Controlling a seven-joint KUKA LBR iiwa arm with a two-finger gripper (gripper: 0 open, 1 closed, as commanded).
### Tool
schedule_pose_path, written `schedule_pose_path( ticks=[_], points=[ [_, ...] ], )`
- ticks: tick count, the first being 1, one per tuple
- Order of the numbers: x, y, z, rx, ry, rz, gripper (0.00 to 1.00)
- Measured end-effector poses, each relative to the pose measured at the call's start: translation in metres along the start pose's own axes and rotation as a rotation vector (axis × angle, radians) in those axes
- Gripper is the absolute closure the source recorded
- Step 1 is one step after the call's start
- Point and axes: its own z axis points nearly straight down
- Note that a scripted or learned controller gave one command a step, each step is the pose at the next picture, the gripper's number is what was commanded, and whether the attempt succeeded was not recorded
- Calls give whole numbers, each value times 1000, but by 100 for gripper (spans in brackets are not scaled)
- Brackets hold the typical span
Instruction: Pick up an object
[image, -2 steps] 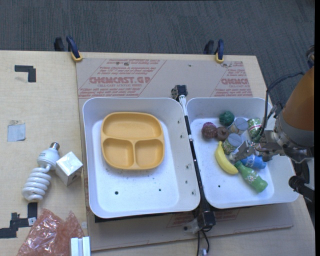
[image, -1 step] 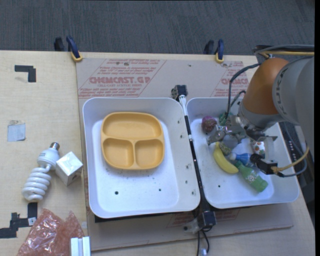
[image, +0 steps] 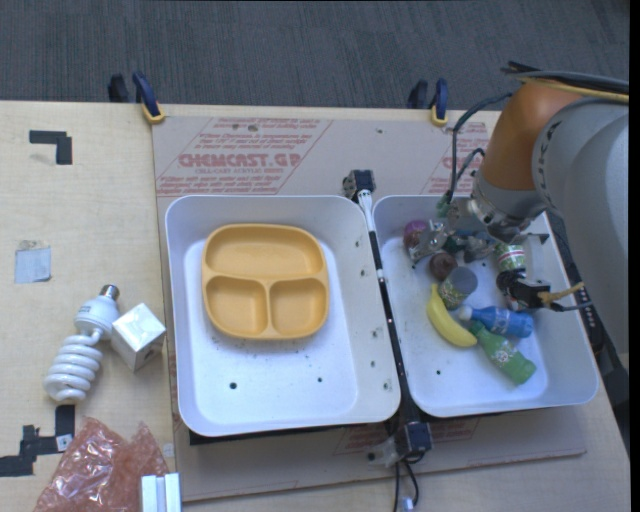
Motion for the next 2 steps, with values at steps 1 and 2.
schedule_pose_path(
  ticks=[1,2],
  points=[
    [1,0,-10,2,1,-2,100],
    [51,1,-162,-23,-5,2,100]
  ],
)
